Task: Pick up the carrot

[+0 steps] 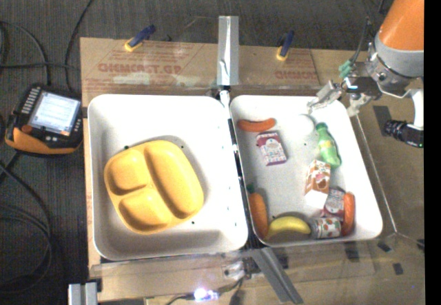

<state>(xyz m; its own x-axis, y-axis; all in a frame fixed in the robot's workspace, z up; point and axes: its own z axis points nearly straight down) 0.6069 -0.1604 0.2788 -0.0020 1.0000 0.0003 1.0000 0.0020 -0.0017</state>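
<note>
Right now your carrot [258, 212] lies against the right bin's [365, 159] left wall, beside the banana [289, 226]. Your gripper [329, 96] hovers over the far corner, jaws open and empty.

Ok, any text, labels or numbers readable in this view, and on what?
Red print on the cardboard sheet under the bins: too blurred to read for sure.
Small carton: label too small to read.
Juice box and can: print too small.
Handheld screen: washed out, unreadable.
</note>
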